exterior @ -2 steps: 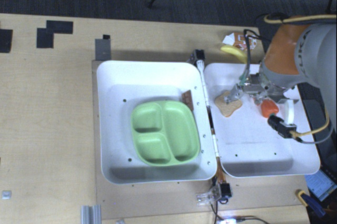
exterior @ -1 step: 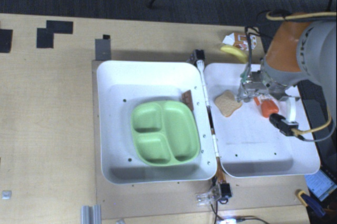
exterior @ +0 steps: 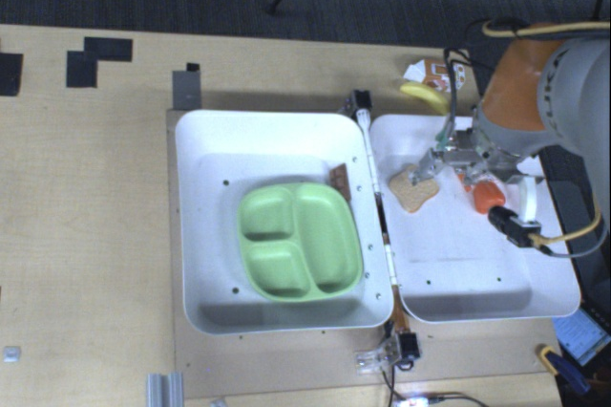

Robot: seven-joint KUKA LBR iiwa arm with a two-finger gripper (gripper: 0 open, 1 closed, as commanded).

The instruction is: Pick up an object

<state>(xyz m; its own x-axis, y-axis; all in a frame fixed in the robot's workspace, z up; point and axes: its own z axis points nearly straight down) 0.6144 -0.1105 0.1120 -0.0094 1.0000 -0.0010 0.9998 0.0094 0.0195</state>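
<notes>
end effector (exterior: pixel 430 164) hovering in right bin (exterior: pixel 458 286), upper part, finger state unclear | tan toast-like piece (exterior: pixel 413 192) lying just below-left of it | orange object (exterior: pixel 488 195) sitting to its right | green divided plate (exterior: pixel 298 240) resting in left bin (exterior: pixel 205 204)

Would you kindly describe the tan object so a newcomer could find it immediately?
Look in the right bin, toward its upper left. The tan bread-like slice lies flat there, just left of the gripper. Unlike the neighbouring orange-red object, it is pale and flat.
</notes>
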